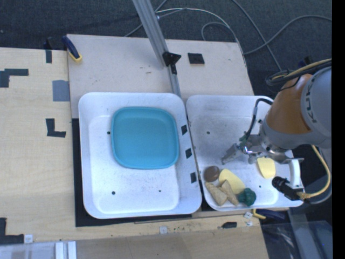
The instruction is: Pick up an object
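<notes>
My gripper (238,152) is low inside the right bin (215,112), toward its right side, at the end of the grey and orange arm (294,115). A pale yellow piece (266,168) lies just right of and below the gripper, close to it. At the bin's near edge several small objects sit together: a brown round thing (211,173), a yellow piece (230,178), tan wedges (221,193) and a dark green lump (248,197). I see nothing held in the gripper.
The left bin (91,144) holds a blue square plate (144,137). A metal pole (156,31) rises at a slant behind the bins. Cables run over the dark floor at the back right.
</notes>
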Controlling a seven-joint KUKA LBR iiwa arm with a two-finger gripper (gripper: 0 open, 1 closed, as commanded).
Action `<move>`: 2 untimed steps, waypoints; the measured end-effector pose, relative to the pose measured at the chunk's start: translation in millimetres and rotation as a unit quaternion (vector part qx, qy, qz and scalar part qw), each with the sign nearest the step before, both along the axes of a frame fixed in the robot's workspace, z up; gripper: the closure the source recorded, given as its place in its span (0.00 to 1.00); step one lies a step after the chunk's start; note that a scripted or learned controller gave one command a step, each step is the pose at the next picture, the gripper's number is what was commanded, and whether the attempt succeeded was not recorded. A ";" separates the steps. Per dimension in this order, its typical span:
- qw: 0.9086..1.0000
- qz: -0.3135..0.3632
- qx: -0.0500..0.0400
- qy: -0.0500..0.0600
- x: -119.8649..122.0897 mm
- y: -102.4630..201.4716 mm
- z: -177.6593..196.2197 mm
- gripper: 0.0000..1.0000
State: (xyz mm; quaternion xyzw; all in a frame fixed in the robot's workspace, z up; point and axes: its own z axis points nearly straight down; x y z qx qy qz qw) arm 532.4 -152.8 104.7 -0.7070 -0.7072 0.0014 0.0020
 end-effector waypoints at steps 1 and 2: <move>1.000 0.000 -0.001 -0.003 0.4 0.0 -15.2 0.00; 1.000 0.000 -0.002 -0.004 1.0 -1.0 -3.8 1.00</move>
